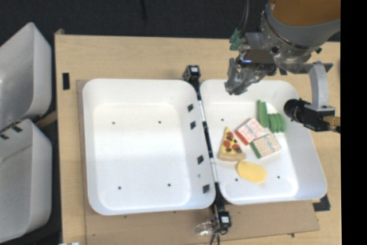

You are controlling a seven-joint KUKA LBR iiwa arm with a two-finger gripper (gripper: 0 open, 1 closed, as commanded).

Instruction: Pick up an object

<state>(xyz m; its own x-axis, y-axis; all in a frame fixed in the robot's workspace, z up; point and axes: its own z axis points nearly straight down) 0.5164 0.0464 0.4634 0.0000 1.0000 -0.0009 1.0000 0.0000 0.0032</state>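
Pizza slice (231,145) points up-left in the right bin (304,181); gripper (236,86) grip unreadable.

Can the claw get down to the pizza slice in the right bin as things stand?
Probably yes. The claw hangs above the right bin's far corner, and the pizza slice lies uncovered near the divider, with bare floor between them. The yellow piece beside it sits close.

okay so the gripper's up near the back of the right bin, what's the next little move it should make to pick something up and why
Probably shift the gripper toward the camera and lower it over the pizza slice toy. The gripper hangs by the right bin's far rim, apart from every object, and the slice lies at the near-left edge of the cluster, with open bin floor on its left.
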